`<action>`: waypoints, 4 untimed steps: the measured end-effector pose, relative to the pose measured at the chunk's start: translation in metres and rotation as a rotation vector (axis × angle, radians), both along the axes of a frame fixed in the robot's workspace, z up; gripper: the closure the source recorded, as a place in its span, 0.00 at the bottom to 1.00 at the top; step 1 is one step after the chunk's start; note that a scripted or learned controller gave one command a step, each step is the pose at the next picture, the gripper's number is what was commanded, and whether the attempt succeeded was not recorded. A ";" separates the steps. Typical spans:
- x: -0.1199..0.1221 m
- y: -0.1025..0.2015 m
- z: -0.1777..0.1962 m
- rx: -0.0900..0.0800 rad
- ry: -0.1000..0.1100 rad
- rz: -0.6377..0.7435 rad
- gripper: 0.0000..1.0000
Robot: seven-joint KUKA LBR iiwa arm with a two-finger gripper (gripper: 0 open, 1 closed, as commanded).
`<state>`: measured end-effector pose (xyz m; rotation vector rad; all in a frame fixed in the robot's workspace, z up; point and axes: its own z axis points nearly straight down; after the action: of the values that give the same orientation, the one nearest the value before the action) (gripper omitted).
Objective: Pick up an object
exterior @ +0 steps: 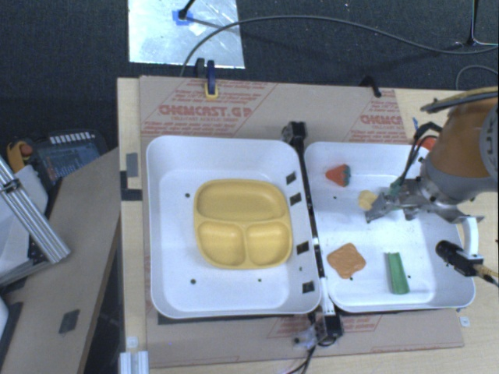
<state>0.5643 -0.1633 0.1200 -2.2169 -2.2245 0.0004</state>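
1. Counting: two white bins are sitting side by side on the table, the left bin point(168, 209) and the right bin point(437, 291). One yellow divided tray point(240, 223) with three compartments is lying in the middle of the left bin.
2. Four small things are lying in the right bin: one red strawberry-like piece point(338, 175) near its far edge, one pale yellow piece point(366, 200) just nearer than that, one orange flat piece point(346, 260) toward its near left corner, one green bar point(398, 273) near its near edge, right of the orange one.
3. One arm point(466, 150), grey with an orange band, is reaching in over the right bin's right edge. The pincer point(380, 206) is hanging low just beside the pale yellow piece; whether it is touching it, or whether it is released or clenched, cannot be told.
4. Surface: the bins are resting on a brown printed cardboard sheet point(265, 107) covering the table. Dark carpet point(62, 45) is showing beyond the far edge, with a shiny silver sheet point(160, 22) and cables point(343, 26) on it.
5. The pale yellow piece is looking small, rounded and blurry.
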 end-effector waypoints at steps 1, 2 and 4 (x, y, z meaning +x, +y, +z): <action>0.001 -0.001 0.014 -0.002 -0.005 -0.002 1.00; 0.011 0.002 0.073 -0.002 -0.008 0.001 1.00; 0.010 0.063 0.130 0.001 -0.003 0.006 1.00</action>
<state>0.5743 -0.1008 0.2496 -2.2106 -2.2326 -0.0039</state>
